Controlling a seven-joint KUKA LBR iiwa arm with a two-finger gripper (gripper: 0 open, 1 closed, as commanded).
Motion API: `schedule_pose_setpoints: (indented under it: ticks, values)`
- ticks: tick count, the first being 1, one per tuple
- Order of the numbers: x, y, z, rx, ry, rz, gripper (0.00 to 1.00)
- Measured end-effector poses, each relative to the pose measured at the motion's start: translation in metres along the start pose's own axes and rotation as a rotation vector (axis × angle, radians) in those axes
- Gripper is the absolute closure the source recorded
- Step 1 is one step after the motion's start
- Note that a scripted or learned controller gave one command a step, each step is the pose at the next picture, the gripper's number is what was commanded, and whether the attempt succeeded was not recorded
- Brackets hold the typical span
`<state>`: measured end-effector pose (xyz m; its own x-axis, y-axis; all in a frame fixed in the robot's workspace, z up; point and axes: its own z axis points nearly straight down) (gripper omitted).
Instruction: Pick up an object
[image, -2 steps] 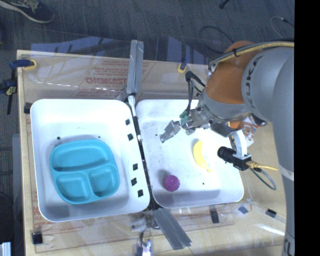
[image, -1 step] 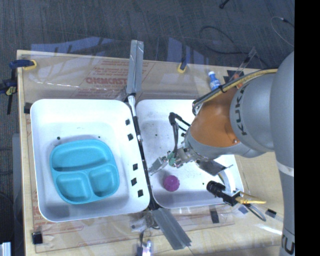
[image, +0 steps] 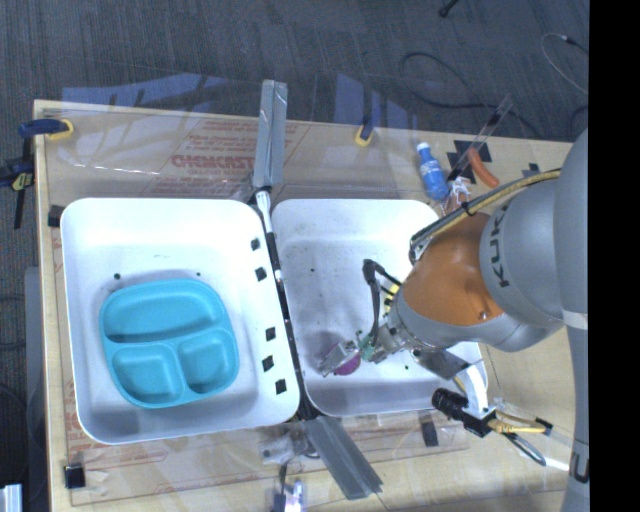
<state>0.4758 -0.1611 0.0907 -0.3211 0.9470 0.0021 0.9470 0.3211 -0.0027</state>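
In the right bin (image: 320, 240), near its front wall, a small purple object (image: 347, 367) lies on the floor. My gripper (image: 345, 356) is low in this bin, right over the purple object and seemingly touching it. A bit of green (image: 368, 350) shows beside the gripper tip. The grey arm with its orange band (image: 450, 285) comes in from the right and hides the bin's right part. Whether the purple object is held cannot be made out.
The left bin (image: 85, 230) holds a blue divided tray (image: 168, 340). A metal divider bar (image: 270, 130) runs between the bins. A blue bottle (image: 432, 172) and tools lie on the bench behind the right bin; pliers (image: 500, 425) lie at the front right.
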Motion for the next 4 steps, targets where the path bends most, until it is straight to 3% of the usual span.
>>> schedule_pose_setpoints:
  ticks: [1, 2, 3, 4]
  values:
    - [0.0, 0.001, -0.01, 0.001, 0.001, -0.006, 1.0]
    - [0.012, 0.049, -0.151, -0.003, -0.002, 0.048, 1.0]
    - [0.042, 0.125, -0.152, 0.001, -0.001, 0.361, 1.0]
    - [0.042, 0.125, -0.152, 0.002, -0.001, 0.361, 0.0]
